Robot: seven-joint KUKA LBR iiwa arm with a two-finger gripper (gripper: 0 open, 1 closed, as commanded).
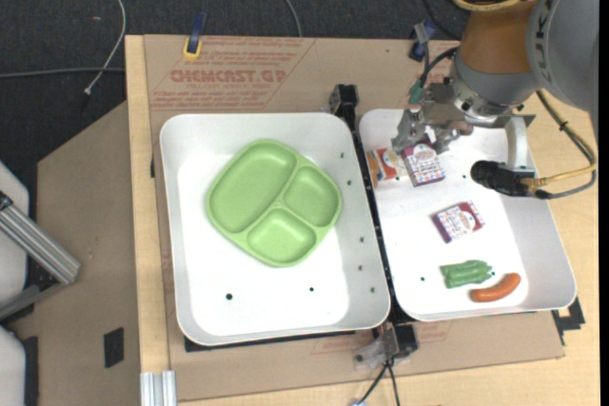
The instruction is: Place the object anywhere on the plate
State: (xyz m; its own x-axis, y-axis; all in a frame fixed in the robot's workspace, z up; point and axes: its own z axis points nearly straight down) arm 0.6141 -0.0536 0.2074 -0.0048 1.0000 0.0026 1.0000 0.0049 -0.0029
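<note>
A light green divided plate point(274, 202) lies in the left bin point(190, 280), tilted diagonally, with nothing on it. My gripper point(422, 136) hangs over the back left part of the right bin point(542, 233). Directly under it, or at its tip, is a small purple and pink packet point(424, 166). I cannot tell whether the packet is gripped or lying on the bin floor. The grey arm with its orange band point(509, 0) comes in from the upper right.
An orange and white packet point(385, 164) lies beside the divider between the bins. Another purple packet point(457, 222), a green pepper point(464, 273) and an orange sausage-shaped toy point(495, 288) lie nearer the front of the right bin. A black cable end point(500, 176) hangs by the arm.
</note>
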